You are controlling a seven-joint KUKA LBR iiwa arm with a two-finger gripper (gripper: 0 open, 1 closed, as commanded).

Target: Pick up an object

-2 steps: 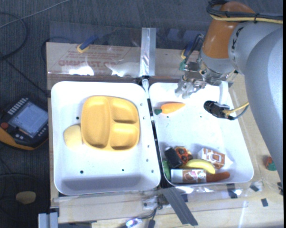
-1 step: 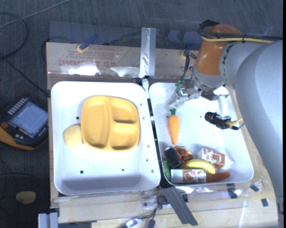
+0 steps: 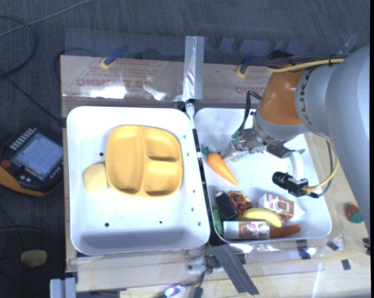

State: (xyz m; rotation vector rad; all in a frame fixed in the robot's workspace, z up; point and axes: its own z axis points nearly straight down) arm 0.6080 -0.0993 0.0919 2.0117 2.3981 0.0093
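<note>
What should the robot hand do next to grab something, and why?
Probably drop a little lower and nearer the carrot. The gripper sits over the right bin, just up and right of the carrot, which lies by itself. The other toys crowd the bin's near end, so the carrot looks easiest.
</note>
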